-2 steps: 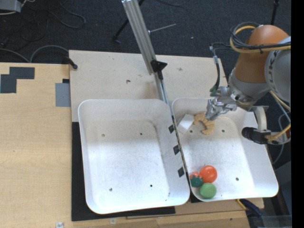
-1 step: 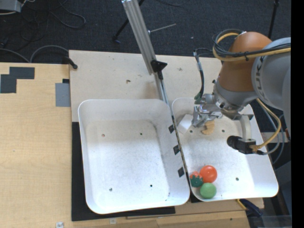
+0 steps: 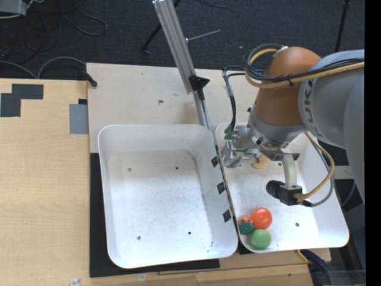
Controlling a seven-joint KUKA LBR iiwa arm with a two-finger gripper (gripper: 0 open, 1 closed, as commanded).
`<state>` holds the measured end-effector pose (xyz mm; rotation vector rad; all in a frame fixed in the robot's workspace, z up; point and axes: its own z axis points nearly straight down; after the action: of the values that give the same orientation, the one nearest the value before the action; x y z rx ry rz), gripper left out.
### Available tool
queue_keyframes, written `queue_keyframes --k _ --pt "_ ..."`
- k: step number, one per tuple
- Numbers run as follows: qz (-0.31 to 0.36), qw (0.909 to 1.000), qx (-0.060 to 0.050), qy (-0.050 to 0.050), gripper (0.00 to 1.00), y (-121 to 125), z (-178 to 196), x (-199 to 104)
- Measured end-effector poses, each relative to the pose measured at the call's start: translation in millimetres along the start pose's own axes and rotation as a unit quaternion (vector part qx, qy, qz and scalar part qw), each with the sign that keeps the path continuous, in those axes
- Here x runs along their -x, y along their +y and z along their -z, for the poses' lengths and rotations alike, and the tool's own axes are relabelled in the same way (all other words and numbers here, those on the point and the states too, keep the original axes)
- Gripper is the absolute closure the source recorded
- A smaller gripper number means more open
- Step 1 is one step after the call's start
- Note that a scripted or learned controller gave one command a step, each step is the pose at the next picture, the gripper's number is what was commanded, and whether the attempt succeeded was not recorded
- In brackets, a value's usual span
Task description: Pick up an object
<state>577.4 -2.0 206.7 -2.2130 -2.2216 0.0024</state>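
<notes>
In the right bin, near its front left corner, lie a red-orange ball, a green ball just in front of it, and a small dark green and red object to their left. A small tan object lies farther back under the arm. My gripper hangs low over the back left part of the right bin, close to the divider, well behind the balls. Nothing is visible between its metal parts.
The left bin sits beside the right one, with black clips along the shared edge. A slanted aluminium rail rises behind the bins. The arm's orange band and grey body overhang the right bin's back.
</notes>
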Motion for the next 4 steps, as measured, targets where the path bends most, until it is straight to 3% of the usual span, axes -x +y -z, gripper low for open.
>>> queue_keyframes --k 2,3,4 --pt "0.0 1.0 0.0 0.0 1.0 -62.4 20.2 -64.9" --pt "-0.001 1.0 -0.001 -0.001 1.0 -71.8 20.7 -89.1" --pt "-0.002 1.0 -0.001 -0.002 1.0 -86.5 20.8 -93.1"
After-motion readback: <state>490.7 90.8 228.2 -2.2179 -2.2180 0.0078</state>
